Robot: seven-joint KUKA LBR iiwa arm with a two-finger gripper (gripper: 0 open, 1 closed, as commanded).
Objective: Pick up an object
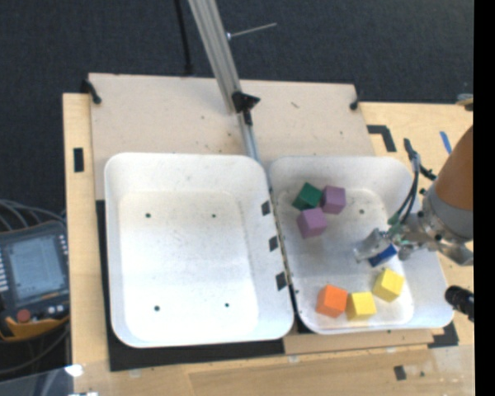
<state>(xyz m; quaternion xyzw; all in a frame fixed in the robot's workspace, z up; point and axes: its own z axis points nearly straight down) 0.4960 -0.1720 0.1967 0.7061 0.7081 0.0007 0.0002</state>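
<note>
My gripper (pixel 378 248) hangs low over the right bin (pixel 371 172), reaching in from the right at mid-height. A small blue block (pixel 385 256) lies right at its tip, partly hidden by the metal parts. A yellow cube (pixel 388 285) sits just below the gripper. A second yellow cube (pixel 362 305) and an orange cube (pixel 332 300) stand along the bin's front. At the bin's back left, a green cube (pixel 308 196) and two purple cubes (pixel 334 199) (pixel 312 221) are clustered together.
The left bin (pixel 115 221) adjoins the right one along a shared middle rim (pixel 276 238). A slanted metal pole (pixel 219 48) rises from behind the bins. A teach pendant (pixel 26 271) rests off the bench at the left.
</note>
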